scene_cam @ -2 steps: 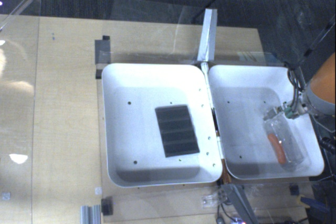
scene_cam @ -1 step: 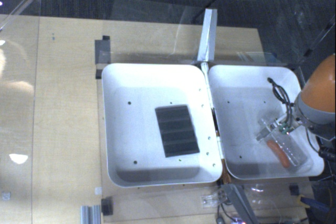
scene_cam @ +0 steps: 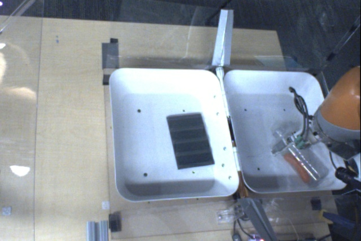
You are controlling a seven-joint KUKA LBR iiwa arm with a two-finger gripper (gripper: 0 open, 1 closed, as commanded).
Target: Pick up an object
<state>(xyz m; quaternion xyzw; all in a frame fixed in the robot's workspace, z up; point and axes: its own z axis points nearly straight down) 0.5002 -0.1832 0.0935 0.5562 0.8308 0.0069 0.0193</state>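
Low in the right bin, near its front right corner: the end effector, hung below the orange band of the arm. Cannot tell from this slanted view whether open or closed, too much glare and clutter at the tip. Nothing plainly gripped.

Just beside it, toward the bin's front right: a small clear tube-like piece with a reddish tint, lying flat and angled on the white floor. Touching the tool or just apart, cannot tell; possibly even part of the tool itself.

In the left bin, well apart from the end effector and across the divide between the two bins: a dark ribbed slab, flat near the middle, slightly turned against the bin walls. Likely the clearest candidate for a pick.

For a sound grasp, probably best to:
- settle on one target first, the near tube-like piece being the shorter reach;
- line up across the narrow side of the target, not along its length;
- come straight down, centred, and keep clear of the bin wall;
- for the slab, lift well above the rims before crossing, then close across its short edges, since such a thin flat thing offers little to catch;
- confirm the hold only after a small lift off the floor.
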